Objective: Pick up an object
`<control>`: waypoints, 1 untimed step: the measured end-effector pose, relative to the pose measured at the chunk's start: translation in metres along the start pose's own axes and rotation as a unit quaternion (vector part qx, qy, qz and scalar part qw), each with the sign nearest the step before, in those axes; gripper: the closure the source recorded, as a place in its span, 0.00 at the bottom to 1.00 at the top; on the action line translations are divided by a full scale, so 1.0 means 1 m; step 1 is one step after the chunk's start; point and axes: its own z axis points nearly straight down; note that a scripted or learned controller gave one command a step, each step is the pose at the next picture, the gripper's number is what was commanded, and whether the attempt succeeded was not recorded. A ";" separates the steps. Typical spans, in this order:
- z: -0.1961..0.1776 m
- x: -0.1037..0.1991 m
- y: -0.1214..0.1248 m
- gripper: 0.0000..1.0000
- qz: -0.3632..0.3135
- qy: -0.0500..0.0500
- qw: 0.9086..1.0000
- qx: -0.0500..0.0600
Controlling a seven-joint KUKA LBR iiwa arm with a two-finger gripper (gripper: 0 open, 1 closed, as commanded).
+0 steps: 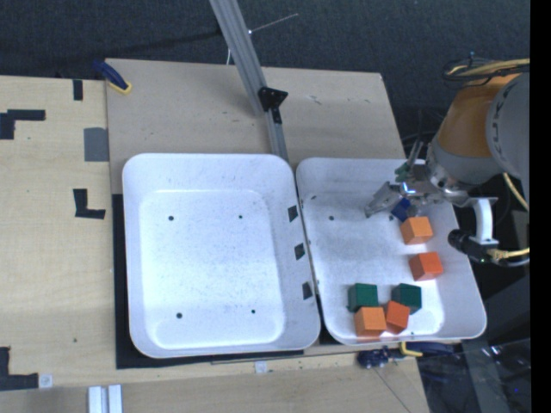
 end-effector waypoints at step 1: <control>0.048 0.002 0.000 0.00 -0.001 0.000 1.000 -0.002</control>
